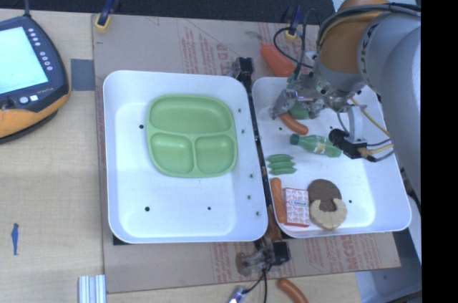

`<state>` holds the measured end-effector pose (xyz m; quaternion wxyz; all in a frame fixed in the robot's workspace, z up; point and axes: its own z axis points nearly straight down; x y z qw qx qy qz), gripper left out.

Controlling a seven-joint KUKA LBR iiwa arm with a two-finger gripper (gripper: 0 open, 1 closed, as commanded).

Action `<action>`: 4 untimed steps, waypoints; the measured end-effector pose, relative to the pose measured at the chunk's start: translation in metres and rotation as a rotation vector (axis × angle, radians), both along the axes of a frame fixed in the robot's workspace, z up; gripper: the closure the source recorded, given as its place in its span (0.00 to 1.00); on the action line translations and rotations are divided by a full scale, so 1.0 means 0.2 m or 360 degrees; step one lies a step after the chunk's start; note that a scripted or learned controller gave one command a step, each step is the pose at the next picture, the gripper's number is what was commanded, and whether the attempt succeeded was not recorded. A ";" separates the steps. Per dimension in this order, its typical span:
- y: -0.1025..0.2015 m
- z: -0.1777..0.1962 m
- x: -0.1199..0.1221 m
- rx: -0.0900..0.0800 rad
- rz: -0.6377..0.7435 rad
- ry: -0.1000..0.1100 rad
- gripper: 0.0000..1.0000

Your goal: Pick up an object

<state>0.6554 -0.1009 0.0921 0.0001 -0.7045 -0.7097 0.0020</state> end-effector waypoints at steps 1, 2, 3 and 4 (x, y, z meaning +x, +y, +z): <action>-0.23 0.00 0.00 0.0003 -0.0008 -0.0003 0.00; -0.24 0.06 -0.01 0.0006 -0.0007 0.0022 1.00; -0.01 0.22 -0.22 0.0002 -0.0002 0.0002 1.00; 0.18 0.61 -0.51 0.0004 -0.0003 0.0002 1.00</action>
